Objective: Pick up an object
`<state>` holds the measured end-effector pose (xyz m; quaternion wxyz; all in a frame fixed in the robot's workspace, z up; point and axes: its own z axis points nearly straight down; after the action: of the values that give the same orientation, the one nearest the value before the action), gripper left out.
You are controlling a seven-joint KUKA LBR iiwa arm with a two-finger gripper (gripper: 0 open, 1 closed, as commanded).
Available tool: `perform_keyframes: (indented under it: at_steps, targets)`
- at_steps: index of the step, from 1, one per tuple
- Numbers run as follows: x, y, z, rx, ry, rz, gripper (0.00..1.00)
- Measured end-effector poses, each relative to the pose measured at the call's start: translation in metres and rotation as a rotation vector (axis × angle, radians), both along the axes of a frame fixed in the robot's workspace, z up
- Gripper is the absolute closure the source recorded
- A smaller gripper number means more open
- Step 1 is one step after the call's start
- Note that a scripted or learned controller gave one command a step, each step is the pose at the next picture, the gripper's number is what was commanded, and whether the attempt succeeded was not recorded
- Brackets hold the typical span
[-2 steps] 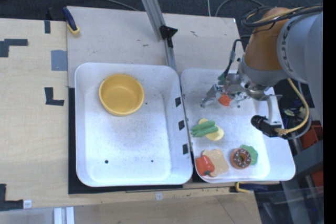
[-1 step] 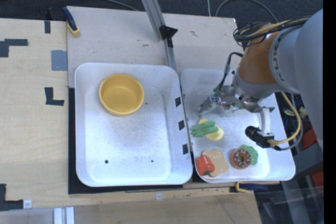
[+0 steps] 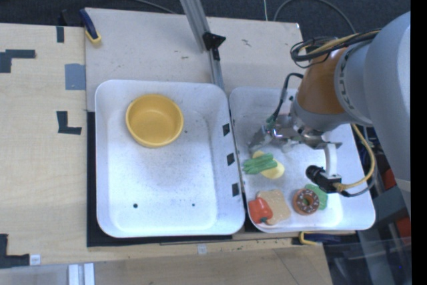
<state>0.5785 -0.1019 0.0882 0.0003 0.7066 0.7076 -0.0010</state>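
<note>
Bench [image 3: 153, 43] first, pale wood with grey tape marks at its left. On it sit two white bins side by side. The left bin [image 3: 160, 210] holds a yellow bowl [image 3: 155, 119] near its upper left. The right bin [image 3: 357, 210] holds the small toys. The arm [image 3: 360, 83] reaches in over this right bin, its orange band above the wrist.

The gripper [image 3: 263, 137] hangs low over the bin's upper left part, just above a green piece [image 3: 259, 164] that lies touching a yellow piece [image 3: 273, 172]. Nothing shows between the fingers, and whether they are spread or closed I cannot tell, since the metal blurs against the white floor.

Toward the front edge lie a toast slice [image 3: 277, 205] with a red pepper [image 3: 261, 209] against it, and a donut [image 3: 307, 201] just beside, resting on something green.

The likely target is the green piece. Because it touches the yellow one, a descent slightly off centre could catch both or nudge them apart and close on nothing. The piece also lies near the bin's left wall, so a finger might strike that. A black cable looping near the donut could snag.

No brand, label or writing can be read anywhere.
</note>
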Motion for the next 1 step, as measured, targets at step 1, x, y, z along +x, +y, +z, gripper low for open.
perform_keyframes:
  at_steps: [1]
  targets:
    - [0.0002, 0.0008, 0.0109, 0.002, 0.0, 0.001, 1.0]
